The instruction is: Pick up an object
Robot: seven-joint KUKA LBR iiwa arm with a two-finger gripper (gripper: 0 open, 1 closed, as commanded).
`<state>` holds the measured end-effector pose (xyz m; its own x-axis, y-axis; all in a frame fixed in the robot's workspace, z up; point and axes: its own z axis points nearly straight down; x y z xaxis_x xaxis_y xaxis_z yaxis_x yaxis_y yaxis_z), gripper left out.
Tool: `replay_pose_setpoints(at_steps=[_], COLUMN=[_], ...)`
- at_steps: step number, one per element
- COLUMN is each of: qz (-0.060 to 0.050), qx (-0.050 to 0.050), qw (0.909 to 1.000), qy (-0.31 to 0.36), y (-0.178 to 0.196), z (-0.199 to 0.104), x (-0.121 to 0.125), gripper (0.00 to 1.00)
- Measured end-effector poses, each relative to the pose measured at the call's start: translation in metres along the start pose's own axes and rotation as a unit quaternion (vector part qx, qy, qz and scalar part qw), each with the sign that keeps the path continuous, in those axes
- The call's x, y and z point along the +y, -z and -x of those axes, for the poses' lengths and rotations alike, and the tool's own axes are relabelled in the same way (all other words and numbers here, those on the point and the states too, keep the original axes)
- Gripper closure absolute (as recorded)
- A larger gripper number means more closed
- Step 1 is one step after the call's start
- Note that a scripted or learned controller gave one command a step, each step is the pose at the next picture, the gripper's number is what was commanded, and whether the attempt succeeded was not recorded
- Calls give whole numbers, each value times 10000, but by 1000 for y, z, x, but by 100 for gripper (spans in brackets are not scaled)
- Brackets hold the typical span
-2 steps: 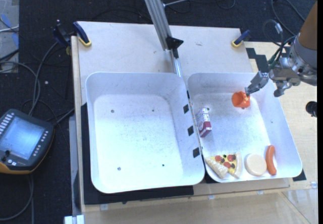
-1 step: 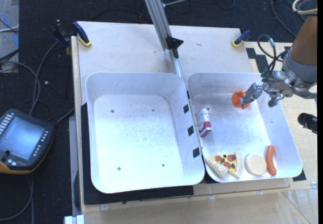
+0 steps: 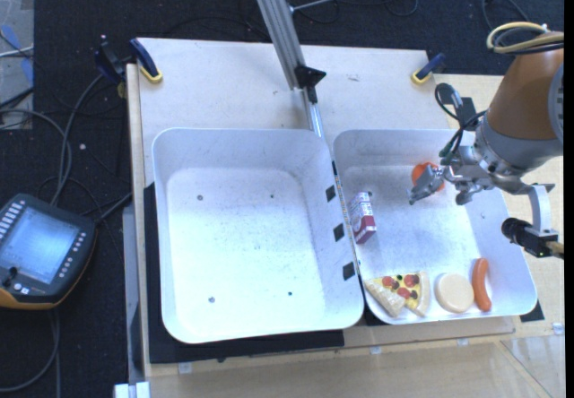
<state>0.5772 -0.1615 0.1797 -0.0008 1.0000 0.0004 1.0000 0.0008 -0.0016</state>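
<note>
The right bin [image 3: 386,150] holds a small maroon-and-white carton [image 3: 362,216] near its left wall. A pizza slice [image 3: 400,291], a round cream disc [image 3: 455,292] and an orange-red sausage [image 3: 482,284] lie along its front edge. A small orange-red object [image 3: 421,172] sits toward the back of the bin. My gripper [image 3: 442,194] hangs over the right bin's middle right, just right of and below the orange object. Its fingers stand apart, one finger [image 3: 420,194] close beside the orange object, with nothing seen between them.
The left bin [image 3: 170,208] lies beside the right one, joined at a shared wall with black clips. A slanted metal rail [image 3: 278,20] runs from the back toward the bins. A teach pendant [image 3: 36,248] rests on the floor at far left.
</note>
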Motion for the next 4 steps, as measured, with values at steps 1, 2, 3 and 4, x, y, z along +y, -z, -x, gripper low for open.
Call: replay_pose_setpoints(at_steps=[1, 2, 3, 4], qz=[-2, 9, 19, 23], qx=[1, -2, -4, -5], qw=[10000, 10000, 10000, 10000], qy=[0, -4, -1, -2], y=[-59, -48, -2, 44], z=[-7, -6, -12, -12], x=[1, 2, -3, -3], gripper=[0, 100, 100, 100])
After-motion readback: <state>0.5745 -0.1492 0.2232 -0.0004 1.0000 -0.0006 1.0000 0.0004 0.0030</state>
